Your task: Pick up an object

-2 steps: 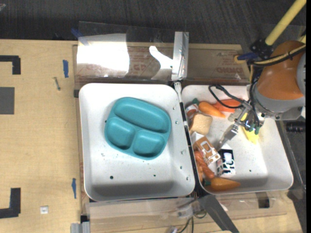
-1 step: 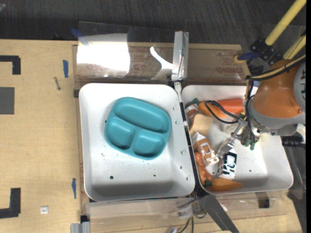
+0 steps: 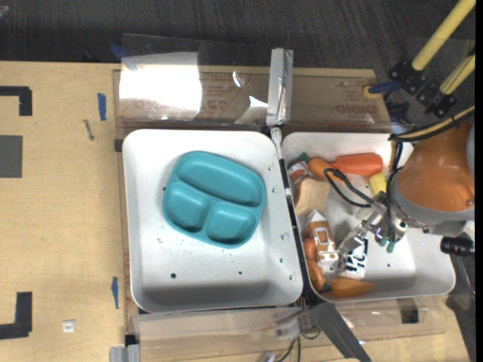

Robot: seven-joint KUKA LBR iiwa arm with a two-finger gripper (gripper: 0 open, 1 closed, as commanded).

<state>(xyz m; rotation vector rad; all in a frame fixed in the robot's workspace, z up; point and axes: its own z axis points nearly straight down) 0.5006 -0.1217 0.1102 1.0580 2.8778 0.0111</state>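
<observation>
Claw point(image 3: 361, 246), grip state indiscernible, lowered into right bin point(image 3: 430, 277) among toy food for picking; teal divided plate point(image 3: 213, 198) in left bin point(image 3: 151, 262).

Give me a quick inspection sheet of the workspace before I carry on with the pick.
Surface: two white bins, left bin and right bin, on a bench.
Job's things: orange items and small packages piled in the right bin's left half.
Clutter: teal divided tray in the left bin.
Grippers: gripper low over the right bin's pile; grasp unclear.
Cables: black cable looping over the right bin.
Surroundings: cardboard sheet with black marks at left; yellow rods top right.
</observation>
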